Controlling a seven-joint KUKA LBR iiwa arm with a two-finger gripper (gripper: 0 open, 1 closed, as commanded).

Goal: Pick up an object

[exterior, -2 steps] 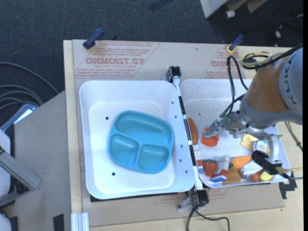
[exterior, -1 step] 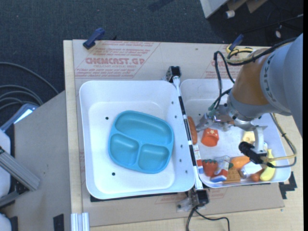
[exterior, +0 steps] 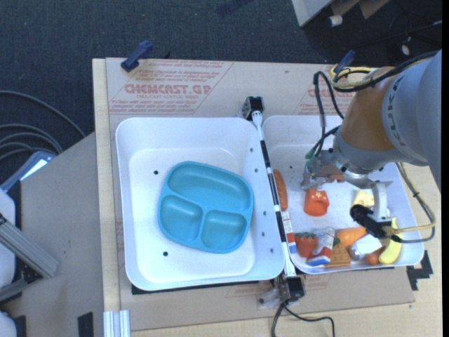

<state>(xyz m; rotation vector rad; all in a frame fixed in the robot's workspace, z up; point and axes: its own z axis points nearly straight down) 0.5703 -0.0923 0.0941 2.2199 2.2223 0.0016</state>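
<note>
My gripper (exterior: 313,179) hangs over the upper middle of the right bin (exterior: 295,133), at the end of the grey arm with its orange band (exterior: 365,121). Just below it in the view lies a small orange-red block (exterior: 317,202); whether they touch is unclear. A brownish sausage shape (exterior: 280,189) lies along the bin's left wall. At the bin's near edge sits a heap of toy food: a red strawberry-like piece (exterior: 306,245), an orange carrot (exterior: 351,236) and a yellow banana (exterior: 390,250).
The left bin (exterior: 133,188) holds a blue divided plate (exterior: 205,206). A black cable and clips (exterior: 265,161) run along the rim between the two bins. Cardboard (exterior: 175,86) lies under both bins. The arm's body covers the right bin's far right part.
</note>
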